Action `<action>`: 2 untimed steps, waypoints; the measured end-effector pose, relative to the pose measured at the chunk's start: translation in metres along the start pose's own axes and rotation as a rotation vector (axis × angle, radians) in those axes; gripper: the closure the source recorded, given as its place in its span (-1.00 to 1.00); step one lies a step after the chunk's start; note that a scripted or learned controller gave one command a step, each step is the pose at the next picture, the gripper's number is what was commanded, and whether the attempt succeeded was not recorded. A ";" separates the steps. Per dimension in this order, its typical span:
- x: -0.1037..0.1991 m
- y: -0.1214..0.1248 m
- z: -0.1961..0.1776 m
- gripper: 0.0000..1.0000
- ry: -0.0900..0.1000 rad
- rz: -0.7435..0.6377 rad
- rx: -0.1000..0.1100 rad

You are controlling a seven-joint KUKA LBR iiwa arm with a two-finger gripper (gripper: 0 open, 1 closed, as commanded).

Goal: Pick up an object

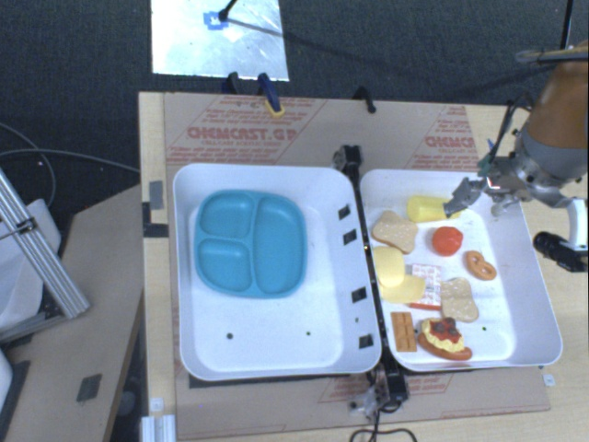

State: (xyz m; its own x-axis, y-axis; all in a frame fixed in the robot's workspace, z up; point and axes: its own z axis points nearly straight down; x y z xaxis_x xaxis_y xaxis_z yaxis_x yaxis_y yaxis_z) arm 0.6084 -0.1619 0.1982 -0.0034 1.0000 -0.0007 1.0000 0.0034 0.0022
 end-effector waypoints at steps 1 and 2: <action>0.011 -0.033 0.107 -1.00 0.003 0.002 0.010; -0.048 0.001 0.113 -1.00 -0.003 0.005 -0.003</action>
State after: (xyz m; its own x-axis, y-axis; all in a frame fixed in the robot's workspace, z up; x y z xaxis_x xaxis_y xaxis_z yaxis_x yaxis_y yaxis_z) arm 0.6097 -0.2098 0.0850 0.0012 1.0000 -0.0037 1.0000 -0.0012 0.0054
